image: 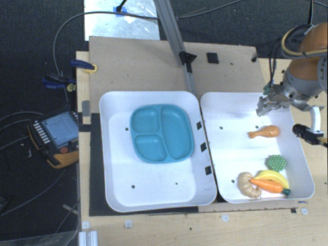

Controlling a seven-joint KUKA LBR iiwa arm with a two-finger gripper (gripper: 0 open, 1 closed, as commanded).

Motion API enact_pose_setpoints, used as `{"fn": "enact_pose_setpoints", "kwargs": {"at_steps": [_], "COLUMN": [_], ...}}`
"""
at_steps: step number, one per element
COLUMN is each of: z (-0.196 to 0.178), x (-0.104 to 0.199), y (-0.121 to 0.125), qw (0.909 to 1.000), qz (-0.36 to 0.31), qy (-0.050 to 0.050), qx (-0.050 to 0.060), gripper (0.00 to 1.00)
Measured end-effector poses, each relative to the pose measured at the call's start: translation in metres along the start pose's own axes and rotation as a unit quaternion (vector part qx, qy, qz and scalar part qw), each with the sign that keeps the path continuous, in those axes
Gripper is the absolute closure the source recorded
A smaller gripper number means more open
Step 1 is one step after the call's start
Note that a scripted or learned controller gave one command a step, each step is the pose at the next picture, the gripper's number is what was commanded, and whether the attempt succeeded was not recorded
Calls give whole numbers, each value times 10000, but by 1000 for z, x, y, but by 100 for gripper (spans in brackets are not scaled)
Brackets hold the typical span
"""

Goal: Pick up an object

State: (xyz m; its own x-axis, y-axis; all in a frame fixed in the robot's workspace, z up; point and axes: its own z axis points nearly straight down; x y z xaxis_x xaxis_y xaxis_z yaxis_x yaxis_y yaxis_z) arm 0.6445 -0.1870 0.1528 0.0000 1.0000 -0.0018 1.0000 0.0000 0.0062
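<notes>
Just below the tool (264, 108) lies a toy drumstick (264, 132), apparently light, stiff and smooth. Its narrow bone end looks easiest to pinch. Whether the tool is open, I cannot tell.

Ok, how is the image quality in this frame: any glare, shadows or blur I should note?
Camera view: lighting is even and soft; the shiny sheet at the top shows bright glare; the white bins look close to washed out; the blue tray and toy food are fairly sharp; the hand looks soft and casts a faint shadow on the right bin.
</notes>
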Motion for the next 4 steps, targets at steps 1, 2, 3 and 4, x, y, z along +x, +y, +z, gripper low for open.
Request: {"fn": "enact_pose_setpoints", "kwargs": {"at_steps": [1,2,3,4], "z": [-45,-103,-92,-98], "x": [4,9,64,111], "y": [5,-1,-8,-27], "qw": [10000,10000,10000,10000], "qz": [-28,-36,-42,-46], "qy": [2,1,11,17], "qx": [-2,-8,26,24], "gripper": [100,100,100,100]}}
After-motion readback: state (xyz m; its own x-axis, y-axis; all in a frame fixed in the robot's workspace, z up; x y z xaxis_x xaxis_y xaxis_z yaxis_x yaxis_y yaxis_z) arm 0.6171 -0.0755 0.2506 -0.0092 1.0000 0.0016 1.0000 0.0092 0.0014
